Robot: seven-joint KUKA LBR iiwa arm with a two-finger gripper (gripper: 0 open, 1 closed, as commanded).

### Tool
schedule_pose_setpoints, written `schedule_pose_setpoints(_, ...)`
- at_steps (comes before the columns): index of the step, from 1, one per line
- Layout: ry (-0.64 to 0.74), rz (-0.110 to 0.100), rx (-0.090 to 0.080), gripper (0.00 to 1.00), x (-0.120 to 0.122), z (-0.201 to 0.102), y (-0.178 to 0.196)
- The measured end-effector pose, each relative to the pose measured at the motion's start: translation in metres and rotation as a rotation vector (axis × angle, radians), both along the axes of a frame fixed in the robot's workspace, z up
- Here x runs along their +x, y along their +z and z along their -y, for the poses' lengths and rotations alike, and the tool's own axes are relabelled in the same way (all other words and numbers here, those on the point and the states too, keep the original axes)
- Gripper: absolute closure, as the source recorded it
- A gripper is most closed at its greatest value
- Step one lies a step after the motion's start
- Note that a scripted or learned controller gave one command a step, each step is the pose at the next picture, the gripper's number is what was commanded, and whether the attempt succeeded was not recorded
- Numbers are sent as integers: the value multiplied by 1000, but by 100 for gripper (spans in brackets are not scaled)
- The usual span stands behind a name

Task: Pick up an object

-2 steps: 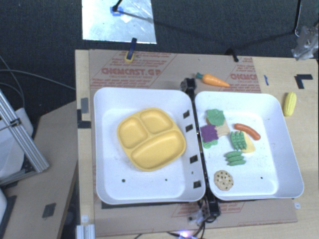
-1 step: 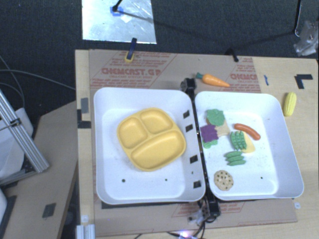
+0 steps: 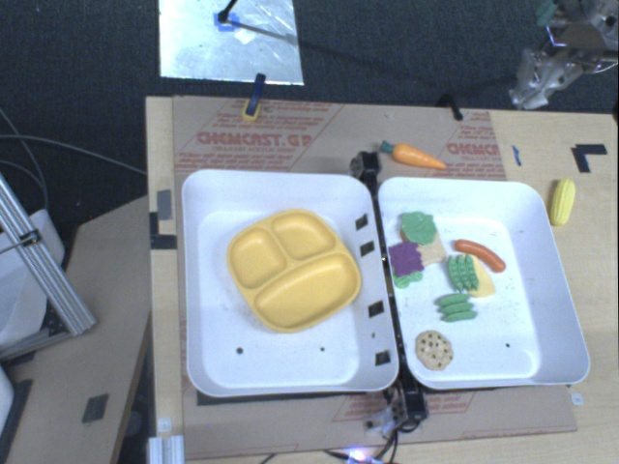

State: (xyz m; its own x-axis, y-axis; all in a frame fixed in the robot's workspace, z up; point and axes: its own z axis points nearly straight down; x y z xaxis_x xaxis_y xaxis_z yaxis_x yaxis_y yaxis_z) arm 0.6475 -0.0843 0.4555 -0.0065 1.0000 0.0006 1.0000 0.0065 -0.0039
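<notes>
Scattered flat across the right bin (image 3: 542, 356): a green leafy piece (image 3: 418, 227) near the far left corner, touching a pale slice beneath it; a purple grape cluster (image 3: 404, 260) against the left wall; a red sausage (image 3: 480, 253) lying aslant toward the far right; a ribbed green piece (image 3: 462, 274) on a yellow wedge (image 3: 483, 283) at centre; a green pea pod (image 3: 455, 306) just nearer; a speckled brown cookie (image 3: 434, 349) by the near left corner.
</notes>
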Motion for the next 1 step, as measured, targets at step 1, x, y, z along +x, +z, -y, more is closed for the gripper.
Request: schedule_pose_setpoints(1, -13, 17, -8, 100, 20, 115, 85)
